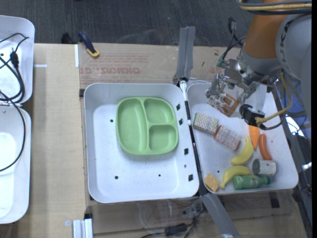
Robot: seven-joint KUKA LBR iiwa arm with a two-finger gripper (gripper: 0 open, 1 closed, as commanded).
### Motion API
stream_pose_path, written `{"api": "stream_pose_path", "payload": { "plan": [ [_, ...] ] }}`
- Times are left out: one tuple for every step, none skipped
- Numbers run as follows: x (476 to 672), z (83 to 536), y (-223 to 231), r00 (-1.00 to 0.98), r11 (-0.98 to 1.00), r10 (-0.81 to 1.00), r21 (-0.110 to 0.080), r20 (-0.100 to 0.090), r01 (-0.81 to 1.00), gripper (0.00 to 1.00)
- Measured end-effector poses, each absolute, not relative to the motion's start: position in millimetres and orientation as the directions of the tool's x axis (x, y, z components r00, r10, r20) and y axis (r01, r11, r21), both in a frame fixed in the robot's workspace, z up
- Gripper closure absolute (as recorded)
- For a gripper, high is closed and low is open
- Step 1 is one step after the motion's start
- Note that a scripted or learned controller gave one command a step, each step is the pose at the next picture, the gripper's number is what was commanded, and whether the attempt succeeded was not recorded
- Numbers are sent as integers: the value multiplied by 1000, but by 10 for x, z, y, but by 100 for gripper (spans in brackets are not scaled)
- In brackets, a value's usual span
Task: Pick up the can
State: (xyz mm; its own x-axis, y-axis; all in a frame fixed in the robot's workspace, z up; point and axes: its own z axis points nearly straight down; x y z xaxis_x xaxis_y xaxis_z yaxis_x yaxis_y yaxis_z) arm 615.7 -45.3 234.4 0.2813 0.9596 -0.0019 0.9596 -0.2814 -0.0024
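The can point(264, 167) lies on its side near the front right corner of the right bin point(208, 90), white and silver, its dark end facing left. All places below are given from the can. Just in front of it lies a green bottle point(251, 181). Two bananas point(242, 154) curve just to its left, and past them, at the bin's front edge, sits an orange wedge point(212, 183). Two carrots point(259, 143) lie just behind it. Farther back and left rest two patterned boxes point(216, 129). Well behind, the jaws point(223, 97) hang over an orange packet point(222, 103); whether they are wide or narrow cannot be told. Far left, the left bin point(99, 182) holds a green tray point(147, 125).
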Motion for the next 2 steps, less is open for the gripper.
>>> {"api": "stream_pose_path", "payload": {
  "plan": [
    [6584, 2336, -713, 501, -501, 865, -3, -4, 865, 100],
    [5953, 2050, -645, 455, -455, 891, -4, -3, 891, 100]
  ]
}}
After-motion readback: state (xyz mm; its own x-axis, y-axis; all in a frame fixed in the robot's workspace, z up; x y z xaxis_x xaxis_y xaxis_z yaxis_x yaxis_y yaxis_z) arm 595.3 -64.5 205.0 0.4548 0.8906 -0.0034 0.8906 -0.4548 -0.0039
